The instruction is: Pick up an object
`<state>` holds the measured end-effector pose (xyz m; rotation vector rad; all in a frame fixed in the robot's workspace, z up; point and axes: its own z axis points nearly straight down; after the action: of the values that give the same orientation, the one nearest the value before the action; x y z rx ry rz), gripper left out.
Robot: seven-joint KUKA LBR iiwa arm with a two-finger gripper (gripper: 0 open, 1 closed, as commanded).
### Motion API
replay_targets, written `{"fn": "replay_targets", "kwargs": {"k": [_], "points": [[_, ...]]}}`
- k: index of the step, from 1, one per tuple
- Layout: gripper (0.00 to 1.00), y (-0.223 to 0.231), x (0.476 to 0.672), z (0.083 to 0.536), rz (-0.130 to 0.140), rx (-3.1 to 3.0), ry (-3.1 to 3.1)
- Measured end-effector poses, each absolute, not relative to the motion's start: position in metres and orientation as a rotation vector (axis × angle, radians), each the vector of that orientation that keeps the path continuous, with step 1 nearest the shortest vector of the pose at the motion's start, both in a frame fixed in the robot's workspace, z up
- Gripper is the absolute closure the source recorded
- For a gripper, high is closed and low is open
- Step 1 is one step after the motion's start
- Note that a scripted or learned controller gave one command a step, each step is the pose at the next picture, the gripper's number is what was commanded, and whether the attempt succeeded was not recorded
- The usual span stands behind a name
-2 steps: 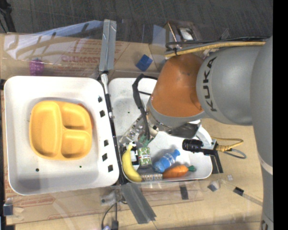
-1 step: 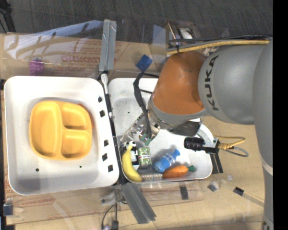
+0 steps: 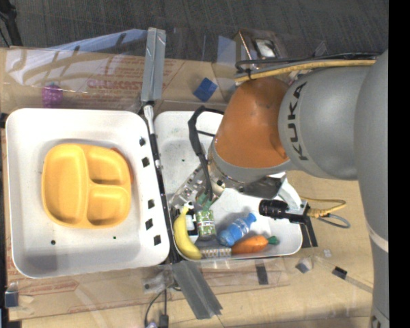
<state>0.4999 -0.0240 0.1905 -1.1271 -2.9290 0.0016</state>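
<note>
The grey arm with its orange band (image 3: 249,125) reaches over the right bin (image 3: 171,132) and covers much of it. My gripper (image 3: 191,191) hangs low near the bin's left wall, just above a yellow banana (image 3: 184,236). A small green carton (image 3: 206,222) lies beside the banana, with a blue plastic bottle (image 3: 236,229) and an orange carrot (image 3: 251,245) to its right along the front wall. Nothing shows between the gripper's tips.
The left bin (image 3: 27,251) holds a yellow divided plate (image 3: 87,183). A blue block (image 3: 206,88) and a purple item (image 3: 52,94) lie on the cardboard behind the bins. The divider wall between the bins runs close to the gripper's left.
</note>
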Motion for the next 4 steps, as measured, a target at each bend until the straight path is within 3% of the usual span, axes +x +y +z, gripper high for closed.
{"fn": "replay_targets", "kwargs": {"k": [1, 2, 3, 4], "points": [[1.0, -0.047, 0.539, 0.191, 0.001, -0.97, -2.986], [1.0, -0.014, 0.579, 0.19, 0.003, -1.24, -2.884], [1.0, -0.014, 0.58, 0.198, 0.005, -1.23, -2.885], [1.0, -0.031, 0.617, 0.19, 0.002, -1.105, -2.939]]}}
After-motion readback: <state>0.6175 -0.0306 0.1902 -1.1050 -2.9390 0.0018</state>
